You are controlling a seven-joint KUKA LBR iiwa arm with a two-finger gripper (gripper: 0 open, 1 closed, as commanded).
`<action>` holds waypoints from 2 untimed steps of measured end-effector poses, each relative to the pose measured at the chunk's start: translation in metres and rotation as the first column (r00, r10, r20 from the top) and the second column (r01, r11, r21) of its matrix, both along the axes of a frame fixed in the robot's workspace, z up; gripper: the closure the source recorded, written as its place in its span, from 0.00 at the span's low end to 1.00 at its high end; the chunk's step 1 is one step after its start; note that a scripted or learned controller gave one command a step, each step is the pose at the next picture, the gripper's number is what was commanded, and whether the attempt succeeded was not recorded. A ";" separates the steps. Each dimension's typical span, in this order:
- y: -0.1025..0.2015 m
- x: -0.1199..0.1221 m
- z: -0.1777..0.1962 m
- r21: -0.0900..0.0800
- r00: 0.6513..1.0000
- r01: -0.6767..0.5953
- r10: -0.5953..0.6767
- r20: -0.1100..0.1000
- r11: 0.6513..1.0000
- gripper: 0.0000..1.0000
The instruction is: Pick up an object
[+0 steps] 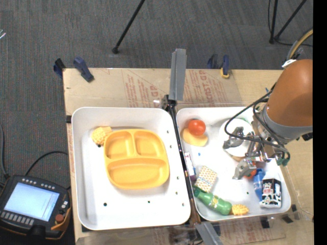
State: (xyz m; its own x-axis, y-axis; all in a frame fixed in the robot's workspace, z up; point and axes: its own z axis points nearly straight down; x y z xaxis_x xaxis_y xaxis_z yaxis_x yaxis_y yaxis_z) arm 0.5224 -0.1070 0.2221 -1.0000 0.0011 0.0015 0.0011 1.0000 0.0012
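Gripper (249,163) low in right bin (225,117), jaws' state unclear. Approach step; next: settle over red thing (249,172), pinch, lift.

Tray (137,162) in left bin (82,137); bottle (213,201) in right bin (214,116).

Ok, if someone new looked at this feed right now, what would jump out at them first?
Probably the big yellow divided tray in the left bin, with a small yellow corn-like piece at its upper left corner. Next, the arm's orange band over the right bin, with the hand low among the clutter there, and a red-topped toy near that bin's far left corner.
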 end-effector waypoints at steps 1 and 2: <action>-0.066 0.013 -0.134 0.005 1.000 -0.022 0.022 -0.015 1.000 0.00; -0.064 0.020 -0.115 0.001 1.000 -0.028 0.028 0.003 1.000 1.00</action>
State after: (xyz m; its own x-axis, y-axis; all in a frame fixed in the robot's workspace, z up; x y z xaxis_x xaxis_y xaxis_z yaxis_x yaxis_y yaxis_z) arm 0.5422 -0.1714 0.1067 -0.9996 -0.0268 -0.0016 -0.0268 0.9996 0.0023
